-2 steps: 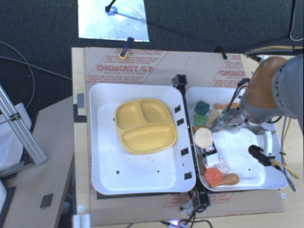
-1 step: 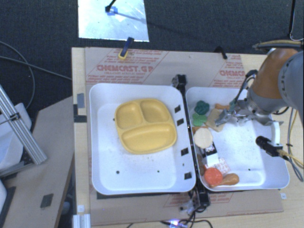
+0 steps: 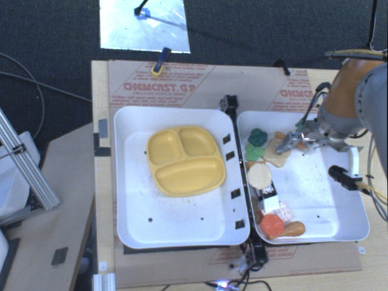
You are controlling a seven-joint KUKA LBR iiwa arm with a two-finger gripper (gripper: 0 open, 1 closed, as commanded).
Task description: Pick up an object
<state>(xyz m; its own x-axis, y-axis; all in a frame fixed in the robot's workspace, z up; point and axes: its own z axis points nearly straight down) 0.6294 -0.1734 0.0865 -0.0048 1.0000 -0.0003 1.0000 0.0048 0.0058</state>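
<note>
Toys crowd the left side of the right bin (image 3: 345, 223), where we see a green piece (image 3: 257, 137), a tan slice (image 3: 276, 156), a pale disc (image 3: 259, 176), a wrapped item (image 3: 279, 210), a red ball (image 3: 272, 225) and a brown piece (image 3: 294, 228) strung along the wall beside the divider. Any of them would satisfy the task, and none is lifted yet. Our gripper (image 3: 290, 142) hangs low over the top of that row, just beside the tan slice and near the green piece, likely because the cluster there offers the closest target. Whether its jaws are spread or pressed together we cannot tell from this slant. The left bin (image 3: 133, 223) bears a yellow tray (image 3: 185, 160), well apart from the arm (image 3: 357, 96).
</note>
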